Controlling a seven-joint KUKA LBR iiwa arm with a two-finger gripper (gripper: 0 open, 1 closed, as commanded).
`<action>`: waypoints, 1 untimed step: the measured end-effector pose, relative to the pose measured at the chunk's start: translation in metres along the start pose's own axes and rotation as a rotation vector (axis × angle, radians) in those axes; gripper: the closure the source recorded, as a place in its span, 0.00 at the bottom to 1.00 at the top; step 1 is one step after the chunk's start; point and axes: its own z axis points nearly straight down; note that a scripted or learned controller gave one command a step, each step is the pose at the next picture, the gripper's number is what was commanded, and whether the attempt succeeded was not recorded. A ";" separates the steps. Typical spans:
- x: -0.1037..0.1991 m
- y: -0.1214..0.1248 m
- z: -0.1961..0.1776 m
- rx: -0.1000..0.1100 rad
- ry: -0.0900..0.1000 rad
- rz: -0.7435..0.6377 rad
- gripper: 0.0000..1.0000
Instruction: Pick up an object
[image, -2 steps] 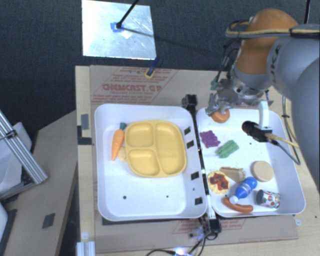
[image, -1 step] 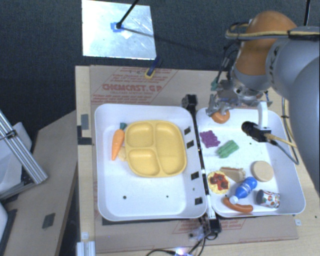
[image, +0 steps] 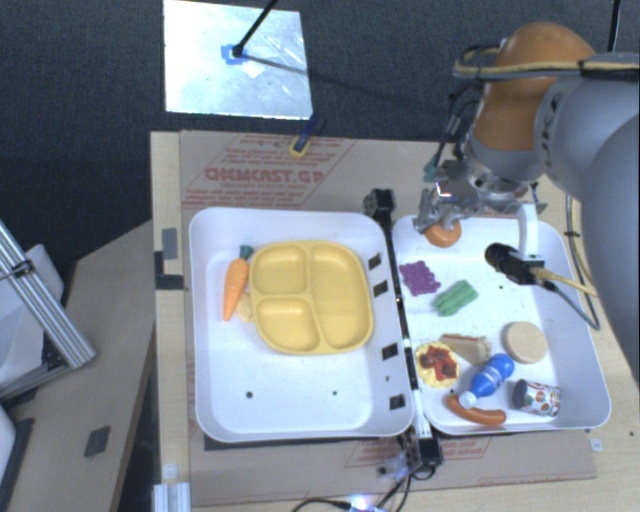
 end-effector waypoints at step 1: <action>0.003 0.004 -0.021 -0.003 0.001 -0.003 1.00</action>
